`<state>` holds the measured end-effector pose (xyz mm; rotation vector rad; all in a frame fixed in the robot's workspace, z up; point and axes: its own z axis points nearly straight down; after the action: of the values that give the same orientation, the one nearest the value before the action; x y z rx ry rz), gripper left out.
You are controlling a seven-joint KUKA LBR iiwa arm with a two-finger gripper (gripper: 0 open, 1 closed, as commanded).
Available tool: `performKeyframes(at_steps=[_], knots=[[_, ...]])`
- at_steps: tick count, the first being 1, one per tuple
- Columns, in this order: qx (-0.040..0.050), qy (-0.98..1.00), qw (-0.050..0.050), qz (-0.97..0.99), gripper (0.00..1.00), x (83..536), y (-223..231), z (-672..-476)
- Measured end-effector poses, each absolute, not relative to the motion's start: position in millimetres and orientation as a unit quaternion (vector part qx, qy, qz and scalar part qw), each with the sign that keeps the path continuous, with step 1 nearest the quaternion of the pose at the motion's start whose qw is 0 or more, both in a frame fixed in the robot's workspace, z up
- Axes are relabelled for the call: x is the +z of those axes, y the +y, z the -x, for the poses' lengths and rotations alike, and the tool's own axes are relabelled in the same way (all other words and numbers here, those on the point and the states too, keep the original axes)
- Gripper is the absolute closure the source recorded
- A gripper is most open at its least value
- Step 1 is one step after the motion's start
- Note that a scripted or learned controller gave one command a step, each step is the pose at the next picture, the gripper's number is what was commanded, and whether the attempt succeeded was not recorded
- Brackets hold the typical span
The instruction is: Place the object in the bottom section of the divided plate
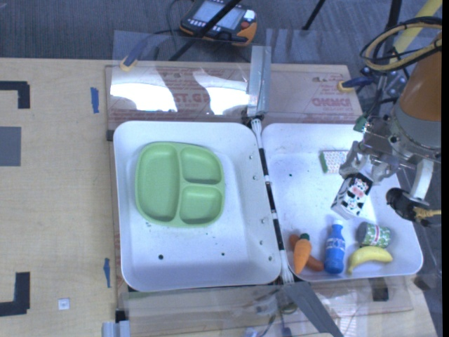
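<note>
Right now the milk carton [351, 195] is gripped by the gripper [356, 177] over the right bin [295, 188]; green divided plate [179, 182] sits in left bin [140, 258].

Green divided plate [179, 183] lies flat in left bin [133, 258].

likely a robotics lab: taped bench [49, 188], tripod legs [330, 2], cables [393, 41].

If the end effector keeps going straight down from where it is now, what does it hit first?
Most likely the small white carton with black cow patches, lying in the right white bin directly beneath the end effector. From this slanted view I cannot judge the gap between them.
</note>
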<state>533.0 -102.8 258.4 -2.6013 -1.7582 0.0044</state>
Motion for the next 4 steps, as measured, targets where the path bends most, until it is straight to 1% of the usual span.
performKeyframes(at_steps=[1,2,3,4], knots=[[0.0013,-0.558,0.001,0.830,1.00,245.4,-79.0,-505.7],[0.0001,-0.592,0.000,0.806,1.00,216.5,-30.6,-567.6],[0.0008,-0.621,0.002,0.783,1.00,184.0,38.3,-519.7],[0.0010,-0.621,0.001,0.784,0.00,183.8,37.4,-519.7]])
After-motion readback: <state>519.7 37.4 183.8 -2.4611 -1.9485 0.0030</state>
